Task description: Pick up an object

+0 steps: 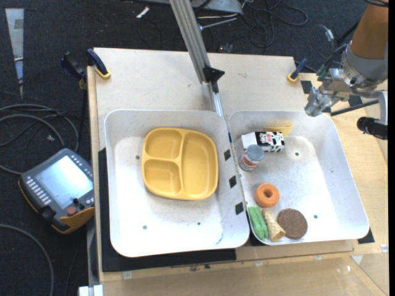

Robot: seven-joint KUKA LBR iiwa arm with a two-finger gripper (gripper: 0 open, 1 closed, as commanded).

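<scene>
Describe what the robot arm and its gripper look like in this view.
The arm is a thick rounded body, grey near the wrist with a broad orange band above it. Thin dark cables loop beside it toward the wrist. The gripper is a small metallic grey assembly of silver parts, with a dark rod-like piece jutting out to its side. No lettering or markings are legible at this size.

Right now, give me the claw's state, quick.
Claw: cannot be told whether open or shut; it hangs over the right bin's far right corner, with nothing seen in it.
</scene>
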